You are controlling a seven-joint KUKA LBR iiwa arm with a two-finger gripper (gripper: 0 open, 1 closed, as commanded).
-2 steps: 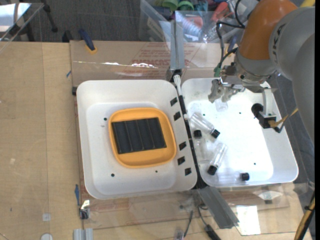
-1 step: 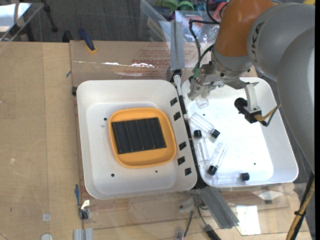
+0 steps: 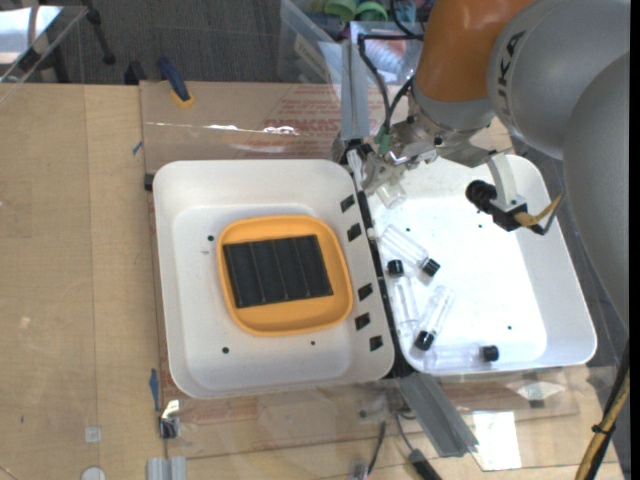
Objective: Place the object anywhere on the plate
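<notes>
An orange plate [image 3: 285, 273] with a dark ribbed centre lies in the left white bin [image 3: 190, 348]. Several clear vials with black caps lie in the right white bin [image 3: 540, 308]: one [image 3: 410, 253] near the divider, one [image 3: 432, 318] lower down, one [image 3: 462, 353] along the front wall. My gripper [image 3: 383, 168] hangs below the orange-banded wrist over the right bin's far left corner, close to the divider and above the nearest vials. A clear piece [image 3: 388, 196] shows just beneath it; I cannot make out whether it is held.
A black fitting with a yellow cable [image 3: 505, 208] sits over the right bin's far side. A clear tub of colourful items [image 3: 340, 8] stands behind the bins. The grey arm covers the upper right. Bare wooden bench lies to the left.
</notes>
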